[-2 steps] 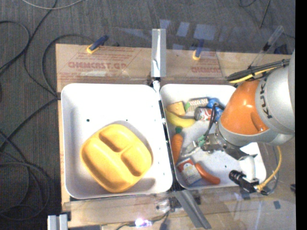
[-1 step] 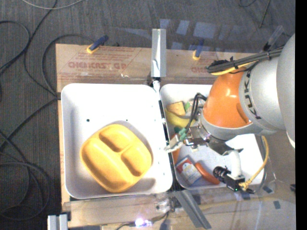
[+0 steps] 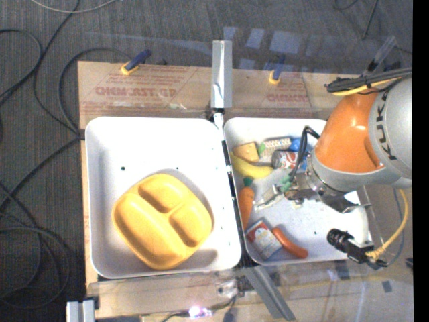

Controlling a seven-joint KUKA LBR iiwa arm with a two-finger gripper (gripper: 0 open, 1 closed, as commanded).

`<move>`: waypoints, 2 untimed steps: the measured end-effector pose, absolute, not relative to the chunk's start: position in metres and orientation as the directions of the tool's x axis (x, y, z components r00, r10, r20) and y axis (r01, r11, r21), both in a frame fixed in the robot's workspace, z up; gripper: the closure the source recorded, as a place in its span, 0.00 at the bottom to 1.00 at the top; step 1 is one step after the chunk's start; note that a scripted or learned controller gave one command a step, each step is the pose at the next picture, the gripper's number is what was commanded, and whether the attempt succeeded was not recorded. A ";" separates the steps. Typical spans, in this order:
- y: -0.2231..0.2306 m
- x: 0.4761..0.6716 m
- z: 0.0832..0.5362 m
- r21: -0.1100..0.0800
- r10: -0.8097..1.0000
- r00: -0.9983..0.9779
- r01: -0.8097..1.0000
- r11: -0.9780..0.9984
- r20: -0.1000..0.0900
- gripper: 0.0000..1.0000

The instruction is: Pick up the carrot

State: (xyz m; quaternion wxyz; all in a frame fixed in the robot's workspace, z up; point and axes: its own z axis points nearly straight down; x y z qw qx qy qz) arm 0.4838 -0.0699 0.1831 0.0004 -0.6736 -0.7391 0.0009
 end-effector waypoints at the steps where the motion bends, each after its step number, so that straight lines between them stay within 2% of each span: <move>1: -0.003 0.502 0.182 -0.004 0.985 -0.174 0.985 0.174 0.001 0.00; 2: -0.031 0.501 0.142 0.020 0.971 -0.240 0.971 0.240 0.019 0.00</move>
